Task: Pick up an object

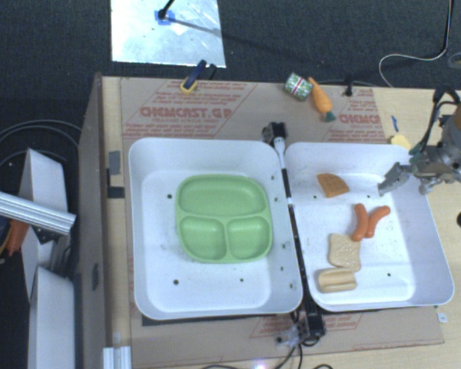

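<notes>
Two shallow white bins sit side by side on a brown cardboard sheet (215, 102). The left bin (150, 206) holds a green divided plate (223, 217) at its centre. The right bin (426, 260) holds the loose items. A tan wedge-shaped piece (333, 184) lies toward twelve o'clock in that bin. Two orange sausages (367, 220) lie touching each other near the centre, at about five o'clock from the wedge. A pale slice of bread (344, 250) sits at six o'clock from the sausages, and a small bun (336, 280) lies just beside it, at its six o'clock, close to the bin's near wall.

The arm reaches in from three o'clock, and the gripper (392, 179) hangs over the bin's two o'clock corner, its dark tip pointing toward nine o'clock, well apart from the wedge and the sausages. Nothing is seen between its tips; how wide it stands I cannot tell at this size.

Outside the bins, at twelve o'clock on the cardboard, a small green can (298, 85) lies touching a toy carrot (320, 98). A yellow and black clamp (194, 78) sits at eleven o'clock, below a shiny metal sheet (167, 20).
</notes>
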Available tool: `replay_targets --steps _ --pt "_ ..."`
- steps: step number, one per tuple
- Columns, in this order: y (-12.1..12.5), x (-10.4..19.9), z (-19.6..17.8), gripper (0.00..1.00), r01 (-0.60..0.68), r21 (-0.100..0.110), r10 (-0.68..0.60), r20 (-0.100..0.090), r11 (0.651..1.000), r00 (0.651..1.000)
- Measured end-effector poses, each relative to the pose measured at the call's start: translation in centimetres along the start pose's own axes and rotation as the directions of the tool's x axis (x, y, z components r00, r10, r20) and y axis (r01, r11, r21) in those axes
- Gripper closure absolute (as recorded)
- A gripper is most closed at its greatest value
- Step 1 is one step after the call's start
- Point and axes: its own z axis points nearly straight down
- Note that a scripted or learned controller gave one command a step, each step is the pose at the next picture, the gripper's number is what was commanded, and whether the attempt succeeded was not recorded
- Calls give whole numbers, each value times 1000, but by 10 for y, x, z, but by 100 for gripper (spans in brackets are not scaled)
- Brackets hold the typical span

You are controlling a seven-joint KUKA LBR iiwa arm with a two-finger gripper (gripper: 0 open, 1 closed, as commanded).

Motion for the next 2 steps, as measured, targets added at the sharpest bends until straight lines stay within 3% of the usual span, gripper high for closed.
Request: replay_targets --steps 1,2 --pt "-12 2 107 0 -2 3 2 -1 1000 1000" --pt "-9 34 138 0 0 1 0 -1 1000 1000"
